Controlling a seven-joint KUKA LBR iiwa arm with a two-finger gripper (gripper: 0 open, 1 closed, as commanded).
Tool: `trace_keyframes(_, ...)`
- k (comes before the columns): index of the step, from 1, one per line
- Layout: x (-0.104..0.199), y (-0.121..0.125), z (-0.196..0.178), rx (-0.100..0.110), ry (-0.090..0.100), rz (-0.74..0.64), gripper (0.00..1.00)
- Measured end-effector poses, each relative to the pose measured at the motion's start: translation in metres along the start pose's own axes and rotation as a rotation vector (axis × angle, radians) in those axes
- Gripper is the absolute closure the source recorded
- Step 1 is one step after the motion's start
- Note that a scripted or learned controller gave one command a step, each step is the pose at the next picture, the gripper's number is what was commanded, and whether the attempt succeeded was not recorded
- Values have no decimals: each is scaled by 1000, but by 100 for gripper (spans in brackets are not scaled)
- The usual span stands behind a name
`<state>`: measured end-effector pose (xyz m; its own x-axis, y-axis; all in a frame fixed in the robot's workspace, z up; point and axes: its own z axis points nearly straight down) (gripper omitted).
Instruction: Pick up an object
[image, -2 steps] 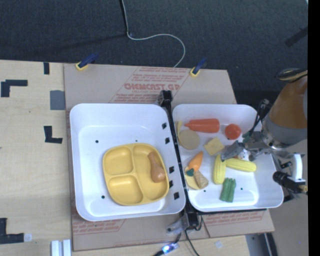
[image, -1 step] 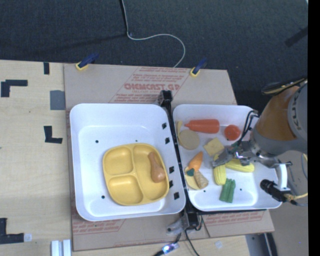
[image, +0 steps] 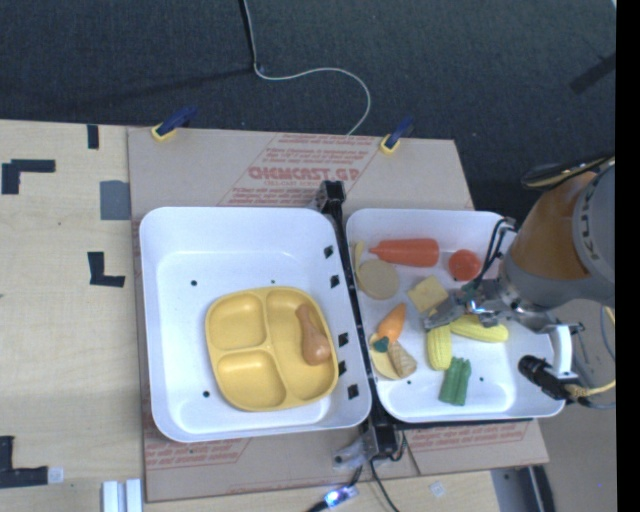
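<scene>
Hand (image: 452, 312), grip state unclear, sits over a curved yellow banana (image: 480, 331).

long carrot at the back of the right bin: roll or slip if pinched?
The carrot looks like smooth moulded plastic, so probably stiff, light and a bit slippery. Its rounded, tapered body lies loose on the flat floor of the right bin, so a nudge would likely roll or swing it.

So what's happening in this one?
A robot arm reaches in over the right bin, its gripper low among toy foods, close to the banana and corn cob. No item is visibly held. The left bin holds a yellow divided plate with a sausage-like piece.
</scene>
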<state>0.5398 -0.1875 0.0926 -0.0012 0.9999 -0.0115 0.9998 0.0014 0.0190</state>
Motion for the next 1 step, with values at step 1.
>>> trace_keyframes(1, -1, 4, -13, -9, -2, -1, 100)
